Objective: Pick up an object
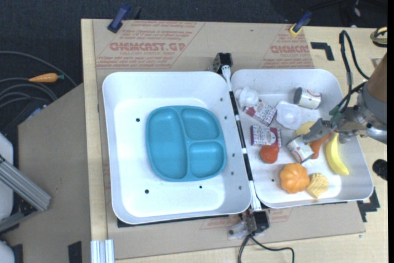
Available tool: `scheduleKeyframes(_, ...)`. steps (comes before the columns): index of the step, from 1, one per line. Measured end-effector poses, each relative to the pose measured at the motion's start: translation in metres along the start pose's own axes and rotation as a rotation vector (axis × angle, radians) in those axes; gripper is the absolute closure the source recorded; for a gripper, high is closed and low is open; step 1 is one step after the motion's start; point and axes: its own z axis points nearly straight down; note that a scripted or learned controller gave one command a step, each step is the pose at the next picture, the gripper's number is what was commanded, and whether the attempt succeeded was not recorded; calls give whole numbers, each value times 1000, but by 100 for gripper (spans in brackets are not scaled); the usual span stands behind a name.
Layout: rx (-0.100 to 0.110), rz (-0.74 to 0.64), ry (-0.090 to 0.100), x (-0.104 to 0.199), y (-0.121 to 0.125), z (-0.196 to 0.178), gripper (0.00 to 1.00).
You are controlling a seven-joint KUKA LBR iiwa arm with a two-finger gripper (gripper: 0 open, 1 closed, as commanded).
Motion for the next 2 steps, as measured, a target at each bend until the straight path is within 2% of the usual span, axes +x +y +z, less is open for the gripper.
scheduleKeyframes(1,-1,0,-1,22,-12,106,0)
scheduleKeyframes(2,-3,-1,-1,77,20,106,0)
